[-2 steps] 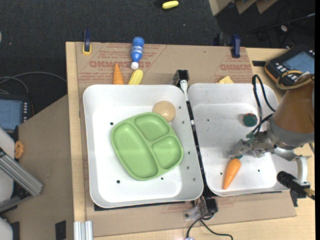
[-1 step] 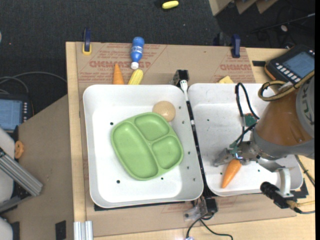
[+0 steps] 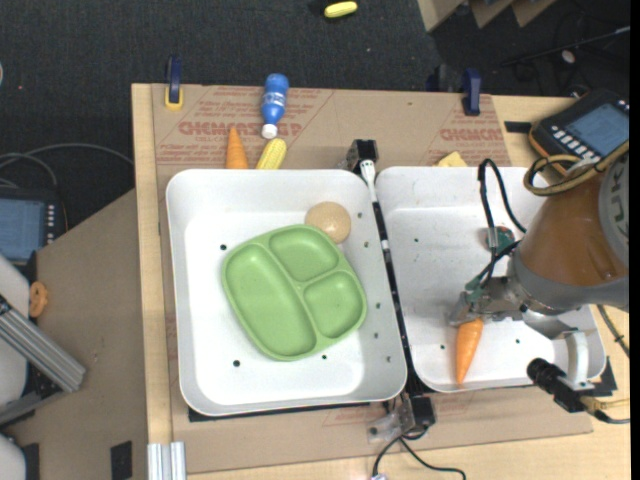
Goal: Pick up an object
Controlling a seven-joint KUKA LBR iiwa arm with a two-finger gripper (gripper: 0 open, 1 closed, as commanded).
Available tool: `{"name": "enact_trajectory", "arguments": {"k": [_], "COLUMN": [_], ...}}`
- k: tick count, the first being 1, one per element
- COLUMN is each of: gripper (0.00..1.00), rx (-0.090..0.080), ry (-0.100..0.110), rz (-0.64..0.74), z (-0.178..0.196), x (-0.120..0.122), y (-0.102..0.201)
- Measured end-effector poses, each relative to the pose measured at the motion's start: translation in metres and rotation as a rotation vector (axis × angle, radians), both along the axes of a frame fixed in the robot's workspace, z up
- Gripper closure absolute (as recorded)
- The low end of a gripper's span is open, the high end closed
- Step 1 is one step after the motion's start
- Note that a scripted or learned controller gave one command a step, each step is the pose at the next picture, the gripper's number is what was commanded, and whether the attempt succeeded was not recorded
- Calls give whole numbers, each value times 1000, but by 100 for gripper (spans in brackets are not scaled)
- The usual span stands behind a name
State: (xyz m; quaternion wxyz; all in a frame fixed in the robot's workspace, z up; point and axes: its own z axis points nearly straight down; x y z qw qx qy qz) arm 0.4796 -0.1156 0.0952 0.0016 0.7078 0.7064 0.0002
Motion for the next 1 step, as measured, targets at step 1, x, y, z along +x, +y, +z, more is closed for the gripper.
{"name": "enact_trajectory", "arguments": {"k": [1], "gripper": [100], "rx": [2], "ry": [-12], "rz": [13], "z": [96], "x": [63], "y": [70]}}
